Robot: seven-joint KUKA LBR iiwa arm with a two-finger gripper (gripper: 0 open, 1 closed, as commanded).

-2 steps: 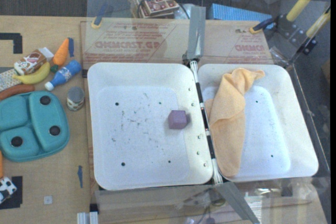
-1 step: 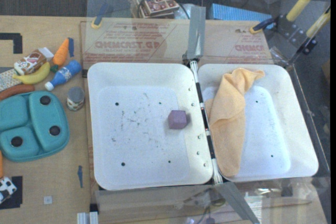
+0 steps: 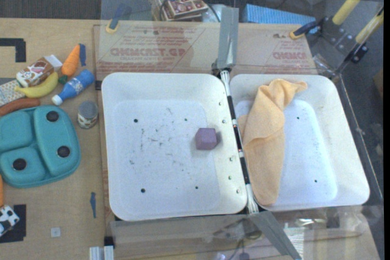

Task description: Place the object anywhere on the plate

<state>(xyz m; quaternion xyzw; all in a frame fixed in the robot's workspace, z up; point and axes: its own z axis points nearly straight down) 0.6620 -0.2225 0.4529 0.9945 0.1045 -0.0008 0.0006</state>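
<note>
Inside smooth white bin: purple cube.

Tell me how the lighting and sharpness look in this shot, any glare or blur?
Camera view: soft, even light; the purple block casts barely any shadow in the left bin. Mild glare on the clear sheet behind it. Slightly soft overall; the orange cloth lacks fine texture.

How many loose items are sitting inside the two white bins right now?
2: a purple block in the left bin, near its right wall, and an orange cloth draped along the right bin's left side. The cloth may hide something.
</note>
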